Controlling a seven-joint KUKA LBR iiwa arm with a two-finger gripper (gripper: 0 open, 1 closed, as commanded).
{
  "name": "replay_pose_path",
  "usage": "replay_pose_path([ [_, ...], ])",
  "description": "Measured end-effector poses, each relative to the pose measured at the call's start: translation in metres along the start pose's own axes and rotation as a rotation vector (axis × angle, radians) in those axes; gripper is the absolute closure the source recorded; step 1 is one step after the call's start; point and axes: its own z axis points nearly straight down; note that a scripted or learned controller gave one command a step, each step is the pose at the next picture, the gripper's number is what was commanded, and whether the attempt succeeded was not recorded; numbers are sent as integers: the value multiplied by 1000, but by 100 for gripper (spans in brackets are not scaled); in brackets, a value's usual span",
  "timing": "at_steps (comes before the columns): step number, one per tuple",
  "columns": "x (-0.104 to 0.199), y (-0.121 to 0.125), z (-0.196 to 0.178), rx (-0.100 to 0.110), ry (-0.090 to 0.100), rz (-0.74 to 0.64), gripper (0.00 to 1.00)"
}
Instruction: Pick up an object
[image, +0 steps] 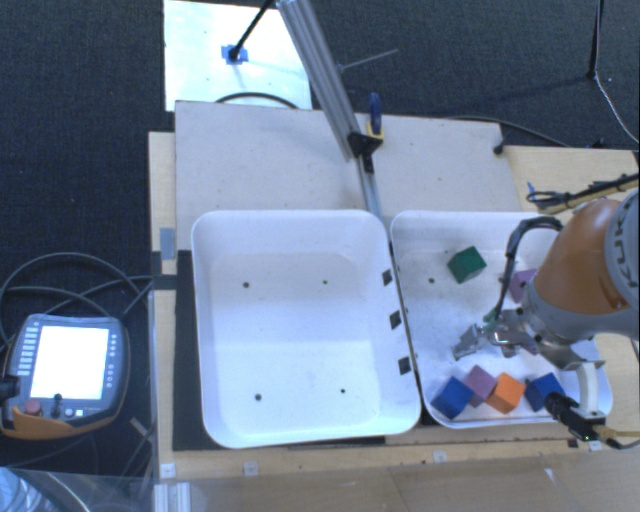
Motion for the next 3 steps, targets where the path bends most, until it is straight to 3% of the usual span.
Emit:
replay_pose_path([
  [1,0,0,11,-4,-2,1,0],
  [2,0,1,0,-8,-2,-1,100],
  [3,0,1,-43,-11,-4,-2,100],
])
